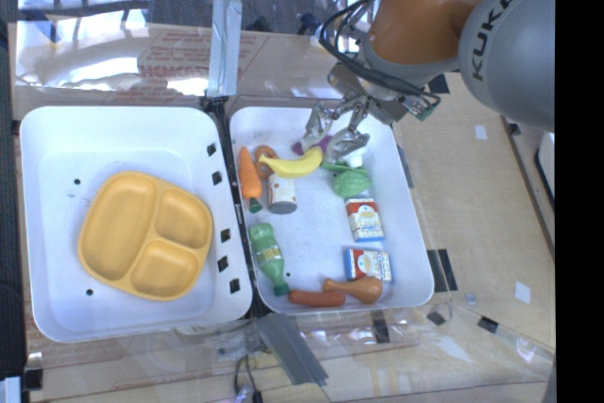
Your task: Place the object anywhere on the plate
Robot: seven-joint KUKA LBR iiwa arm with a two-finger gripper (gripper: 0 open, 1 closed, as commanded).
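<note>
Sausage (316, 298) and drumstick (357, 289) lay along the near rim | banana (293, 166) sat mid right bin (415, 250), plate (143, 234) bare in left bin | gripper (336, 131) hovered above banana, fingers spread, nothing held | best: drop straight, pinch banana's middle, clear carrot (248, 175) and can (280, 194).

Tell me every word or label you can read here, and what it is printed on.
"KUKA": on the grey arm, running up its side.
Cardboard behind the bins: faint red print, too blurred to read.
Two small boxes in the right bin: red and white labels, too small to read.
Can and green bottle: labels unreadable.
</note>
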